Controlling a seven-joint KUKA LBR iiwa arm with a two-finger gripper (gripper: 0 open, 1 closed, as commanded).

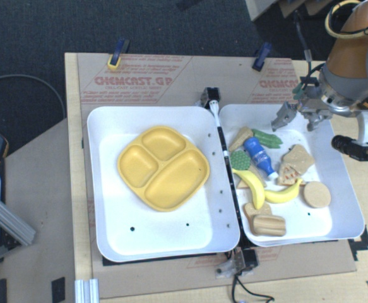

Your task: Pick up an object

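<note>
My gripper (pixel 297 120) hangs over the back of the right bin (pixel 344 216), open, with nothing between its fingers. In front of it in that bin lie a blue bottle (pixel 259 156), a yellow banana (pixel 269 192), a long green piece (pixel 267 137), a green textured piece (pixel 240 161), a tan bread slice (pixel 296 161), a round beige cookie (pixel 316 194) and a tan bread-like piece (pixel 266 222). The green piece is the nearest to the gripper, just to its front left.
The left bin (pixel 108 219) holds a yellow divided plate (pixel 163 167). A black divider rail (pixel 221 150) runs between the two bins. Bare bin floor shows at the right bin's back right corner, under the gripper.
</note>
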